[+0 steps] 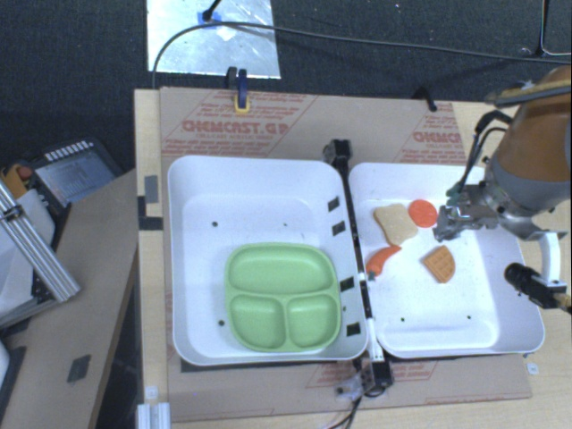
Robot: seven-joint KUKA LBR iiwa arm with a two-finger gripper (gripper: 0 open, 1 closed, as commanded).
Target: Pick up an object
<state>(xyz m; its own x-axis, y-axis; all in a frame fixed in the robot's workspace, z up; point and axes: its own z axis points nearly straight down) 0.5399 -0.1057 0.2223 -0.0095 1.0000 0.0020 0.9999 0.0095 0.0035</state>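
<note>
In the right bin (447, 329) lie several toy foods: a tan bread slice (394, 222), a round orange-red piece (423, 213), a curved red piece (383, 259) and a brown waffle-like square (439, 264). My gripper (447, 225) hangs over the right bin, just right of the round piece and above the waffle square. Nothing shows between its tips. The arm comes in from the right, with the orange band (539, 132) above the wrist.
The left bin (197, 239) holds a green divided plate (281, 295). A black clip strip (350, 239) runs where the two bins meet. Cardboard (268, 123) lies under both bins. A metal sheet (214, 21) lies at the back and equipment (54, 186) at the left.
</note>
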